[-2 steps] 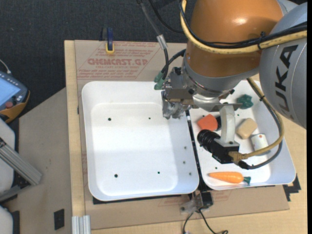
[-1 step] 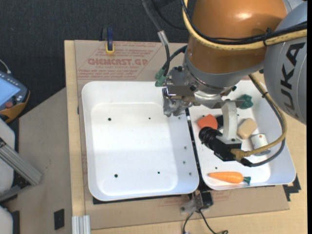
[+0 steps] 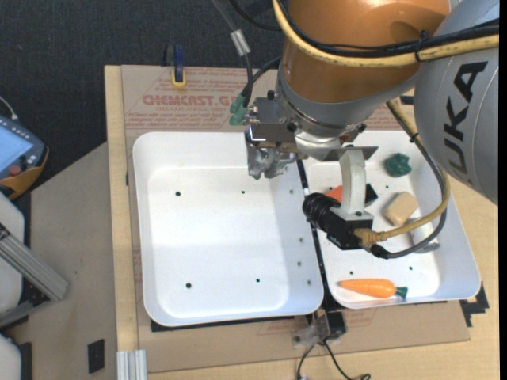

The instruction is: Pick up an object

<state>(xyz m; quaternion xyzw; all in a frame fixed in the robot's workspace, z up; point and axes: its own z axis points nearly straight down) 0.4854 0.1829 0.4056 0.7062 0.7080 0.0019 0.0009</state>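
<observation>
The arm (image 3: 356,22) looms overhead; its fingers (image 3: 265,165) hang at the left bin's (image 3: 206,236) far edge, and we cannot tell their spread. Nothing looks picked yet: the carrot (image 3: 368,289) lies at the right bin's (image 3: 432,260) near edge.

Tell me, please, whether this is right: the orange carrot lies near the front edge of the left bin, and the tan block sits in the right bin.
Not quite: the camera view shows the orange carrot near the front edge of the right bin, not the left. The tan block does sit in the right bin.
</observation>
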